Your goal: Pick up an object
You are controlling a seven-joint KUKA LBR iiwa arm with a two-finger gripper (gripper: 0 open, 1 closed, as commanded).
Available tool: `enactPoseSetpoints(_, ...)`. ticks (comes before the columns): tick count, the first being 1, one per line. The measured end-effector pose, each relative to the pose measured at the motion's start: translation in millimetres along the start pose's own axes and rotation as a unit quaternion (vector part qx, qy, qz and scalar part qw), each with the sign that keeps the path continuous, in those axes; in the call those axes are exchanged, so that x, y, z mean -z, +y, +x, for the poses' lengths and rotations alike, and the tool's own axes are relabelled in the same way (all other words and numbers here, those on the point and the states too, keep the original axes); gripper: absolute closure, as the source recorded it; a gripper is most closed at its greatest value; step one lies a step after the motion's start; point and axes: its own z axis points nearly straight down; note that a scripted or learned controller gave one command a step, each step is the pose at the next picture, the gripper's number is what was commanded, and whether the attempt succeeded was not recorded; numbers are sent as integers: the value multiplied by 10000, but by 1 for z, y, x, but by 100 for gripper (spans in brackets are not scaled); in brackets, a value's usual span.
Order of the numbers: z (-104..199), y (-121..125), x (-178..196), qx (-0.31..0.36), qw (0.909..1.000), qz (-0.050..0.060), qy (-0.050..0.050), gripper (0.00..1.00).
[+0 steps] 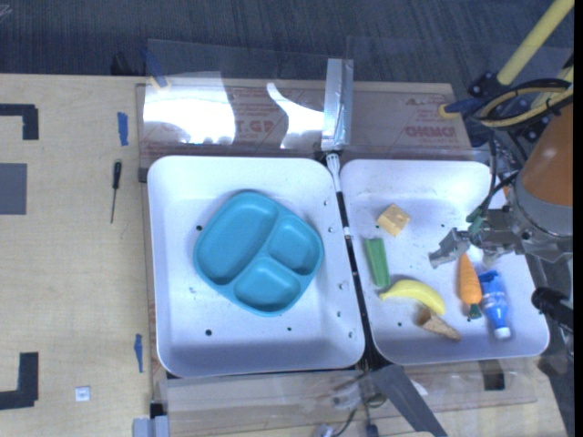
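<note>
The wooden tabletop [64, 271] is carrying two shallow white bins side by side. The left bin [173, 335] is holding a blue divided plate [259, 251], which is lying near its middle. The right bin [519, 340] is holding the small items: a yellow banana [412, 291] near the centre, a green stick [376, 260] just left of it by the divider, an orange carrot [468, 282] touching a blue and white bottle [493, 304] on its right, a brown cone-shaped piece [439, 324] just below the banana, and a yellow block [393, 219] toward the back. The grey arm [547, 189] is reaching in from the right, and its end effector [448, 248] is hovering just above the carrot's upper end, near the bin floor; I cannot tell how it is set.
</note>
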Motion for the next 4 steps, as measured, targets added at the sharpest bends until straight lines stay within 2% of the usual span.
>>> enactPoseSetpoints(1,0,1,10,4,10000,-15,-3,100)
enactPoseSetpoints(2,0,1,10,2,10000,-10,-2,0)
enactPoseSetpoints(3,-9,-23,-114,73,10000,18,2,0)
enactPoseSetpoints(4,-9,-20,-102,66,10000,-19,-6,100)
